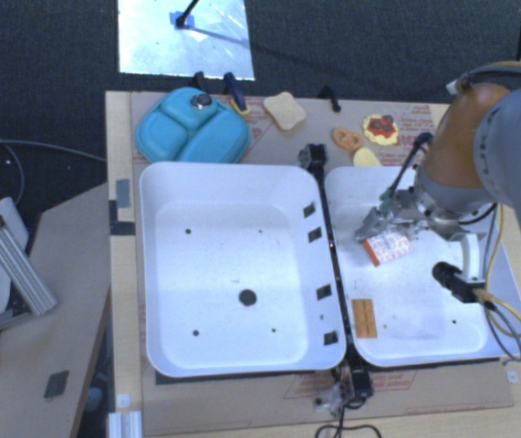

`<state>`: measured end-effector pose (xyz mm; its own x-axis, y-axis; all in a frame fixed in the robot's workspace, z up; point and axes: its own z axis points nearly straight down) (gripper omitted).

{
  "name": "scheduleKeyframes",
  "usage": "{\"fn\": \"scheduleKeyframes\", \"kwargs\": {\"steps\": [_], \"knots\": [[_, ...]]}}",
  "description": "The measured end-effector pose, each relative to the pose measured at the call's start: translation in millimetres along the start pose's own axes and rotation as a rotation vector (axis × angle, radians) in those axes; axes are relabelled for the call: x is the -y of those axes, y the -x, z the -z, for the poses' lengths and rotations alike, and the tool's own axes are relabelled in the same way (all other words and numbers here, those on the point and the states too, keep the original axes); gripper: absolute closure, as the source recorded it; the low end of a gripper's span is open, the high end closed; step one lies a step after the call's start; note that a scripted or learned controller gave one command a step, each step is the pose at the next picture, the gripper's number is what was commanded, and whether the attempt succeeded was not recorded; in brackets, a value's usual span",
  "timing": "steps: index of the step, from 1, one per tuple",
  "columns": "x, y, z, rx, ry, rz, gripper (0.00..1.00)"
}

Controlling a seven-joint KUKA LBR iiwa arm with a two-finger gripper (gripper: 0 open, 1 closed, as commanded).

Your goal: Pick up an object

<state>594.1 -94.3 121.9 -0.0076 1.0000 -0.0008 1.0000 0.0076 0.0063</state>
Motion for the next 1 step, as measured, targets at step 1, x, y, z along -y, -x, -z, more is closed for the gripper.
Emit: {"fn": "scheduleKeyframes", "kwargs": {"steps": [1], "knots": [[52.2, -15.5, 65.2, -0.002, -0.005, -0.006, 1.00]]}}
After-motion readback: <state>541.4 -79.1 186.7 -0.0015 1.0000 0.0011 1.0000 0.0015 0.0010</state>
